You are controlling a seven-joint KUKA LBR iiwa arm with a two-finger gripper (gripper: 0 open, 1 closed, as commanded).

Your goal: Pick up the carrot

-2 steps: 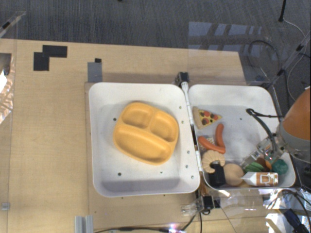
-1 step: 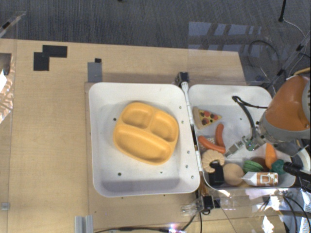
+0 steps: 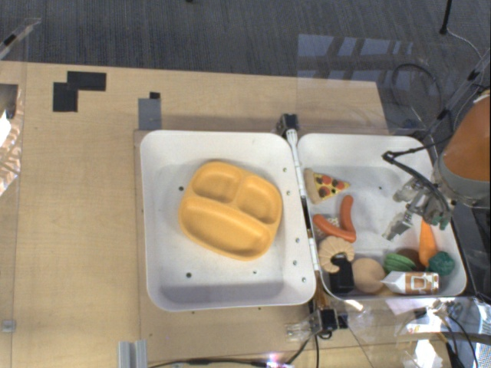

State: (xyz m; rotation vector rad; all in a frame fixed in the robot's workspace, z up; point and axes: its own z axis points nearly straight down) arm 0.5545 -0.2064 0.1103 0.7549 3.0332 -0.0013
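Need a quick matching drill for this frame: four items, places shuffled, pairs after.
Items:
1. yellow plate
2. pizza slice
3. carrot
4. milk carton

Places:
A. right bin, near edge
B. left bin, middle
C. right bin, just below the gripper
D. right bin, far left corner

Pairs: 1-B, 2-D, 3-C, 4-A

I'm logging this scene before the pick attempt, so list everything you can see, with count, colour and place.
bins: 2, white, side by side on the bench
divided plate: 1, yellow, left bin
pizza slice: 1, yellow and red, right bin, far left corner
sausages: 2, red-orange, right bin, left half
croissant: 1, tan, under the sausages
potato-like ball: 1, beige, near edge
carton: 1, white and brown, near edge
carrot: 1, orange, right side
green toys: 2, beside the carrot
gripper: 1, grey, just left of the carrot
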